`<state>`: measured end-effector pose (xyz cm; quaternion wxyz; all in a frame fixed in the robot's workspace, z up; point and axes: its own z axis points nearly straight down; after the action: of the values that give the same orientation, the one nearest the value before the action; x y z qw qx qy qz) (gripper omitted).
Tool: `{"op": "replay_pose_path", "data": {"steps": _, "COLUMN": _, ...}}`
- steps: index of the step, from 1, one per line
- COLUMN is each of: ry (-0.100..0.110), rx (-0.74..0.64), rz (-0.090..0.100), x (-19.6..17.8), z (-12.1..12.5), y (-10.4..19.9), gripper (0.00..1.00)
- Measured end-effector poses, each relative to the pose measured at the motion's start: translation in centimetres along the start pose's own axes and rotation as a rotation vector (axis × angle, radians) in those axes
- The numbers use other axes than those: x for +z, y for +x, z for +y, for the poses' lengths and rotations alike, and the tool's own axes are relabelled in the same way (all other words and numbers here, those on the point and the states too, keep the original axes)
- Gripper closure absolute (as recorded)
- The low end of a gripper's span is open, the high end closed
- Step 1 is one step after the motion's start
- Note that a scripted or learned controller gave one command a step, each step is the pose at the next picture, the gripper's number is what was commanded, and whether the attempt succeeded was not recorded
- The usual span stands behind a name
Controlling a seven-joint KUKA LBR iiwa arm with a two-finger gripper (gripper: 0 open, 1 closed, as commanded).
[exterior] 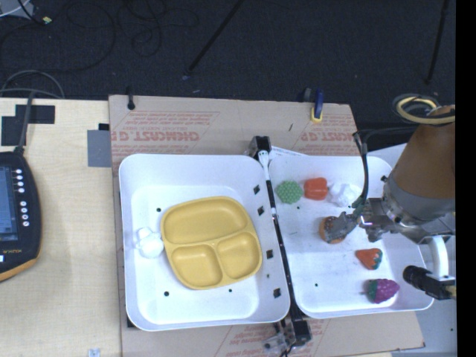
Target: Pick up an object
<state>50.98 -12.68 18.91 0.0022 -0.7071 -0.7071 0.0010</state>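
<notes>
The pincer [343, 224] reaches in from the right over the right-hand bin [312, 303], low above its floor, and its dark fingers sit right at a small brown-orange object [332, 230]; whether they are closed on it or merely beside it I cannot tell. Behind the pincer, toward the right, the grey wrist widens into the orange band of the arm [428, 162]. Just beyond the pincer, farther up the bin, lie a red-orange piece [316, 188] and, beside it to the left, a green bumpy ball [289, 192]; a white crumpled item [342, 193] rests just right of the red one. Nearer the camera than the pincer, a small strawberry-like piece [369, 258] lies on the white floor, and further on, near the bin's front right corner, a purple grape cluster [382, 290]. Well to the pincer's left, across the divider, the left-hand bin [141, 303] holds a yellow three-compartment plate [210, 240], with a small white object [149, 244] touching its left edge.
</notes>
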Motion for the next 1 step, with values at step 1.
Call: {"op": "replay_pose_path", "data": {"steps": 1, "ry": -0.004, "rx": -0.002, "rz": -0.002, "x": 10.56, "z": 2.43, "y": 0.52, "gripper": 0.00}}
